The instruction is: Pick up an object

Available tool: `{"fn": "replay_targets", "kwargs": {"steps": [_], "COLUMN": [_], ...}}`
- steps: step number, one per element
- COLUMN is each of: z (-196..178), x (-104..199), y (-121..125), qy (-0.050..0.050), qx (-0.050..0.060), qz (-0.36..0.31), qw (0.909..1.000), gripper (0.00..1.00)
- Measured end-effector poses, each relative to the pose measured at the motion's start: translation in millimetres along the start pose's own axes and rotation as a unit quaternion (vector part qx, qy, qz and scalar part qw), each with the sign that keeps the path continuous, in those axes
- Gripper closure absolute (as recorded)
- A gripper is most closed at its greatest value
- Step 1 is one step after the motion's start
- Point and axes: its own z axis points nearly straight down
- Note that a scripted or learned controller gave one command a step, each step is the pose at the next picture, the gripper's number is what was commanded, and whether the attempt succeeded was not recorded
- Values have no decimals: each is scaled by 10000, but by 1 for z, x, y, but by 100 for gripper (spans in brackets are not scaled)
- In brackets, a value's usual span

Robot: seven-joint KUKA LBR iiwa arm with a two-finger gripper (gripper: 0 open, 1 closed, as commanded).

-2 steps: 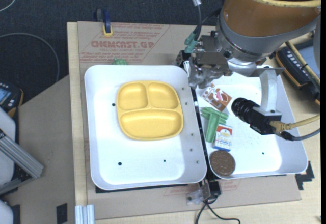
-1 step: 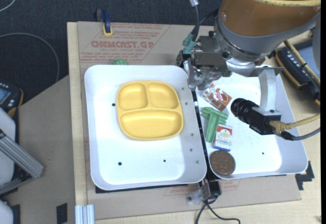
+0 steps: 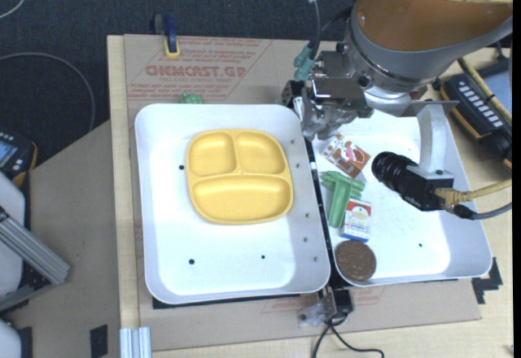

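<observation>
My gripper (image 3: 322,127) hangs low over the far left corner of the right bin (image 3: 456,259), close to the wall between the two bins. Just right of it and a little nearer the camera lies a small red and white snack packet (image 3: 346,154). Nearer the camera, along the bin's left side, come a green plastic piece (image 3: 338,189), a small white, blue and red box (image 3: 356,219) and a round brown disc (image 3: 356,260). Nothing shows in the gripper's grasp.
The left bin (image 3: 163,259) holds a yellow divided plate (image 3: 239,176). The big orange and grey arm (image 3: 431,6) covers the far right of the bench. A blue and yellow clamp (image 3: 170,35) sits at the board's far edge.
</observation>
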Motion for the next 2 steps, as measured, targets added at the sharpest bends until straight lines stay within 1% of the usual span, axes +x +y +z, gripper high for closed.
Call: {"fn": "replay_targets", "kwargs": {"steps": [1, 2], "z": [84, 94], "x": [-59, 2], "y": [-2, -2], "qy": [-18, 5], "qx": [75, 53], "qz": [50, -17], "qw": [10000, 10000], "gripper": [100, 100]}}
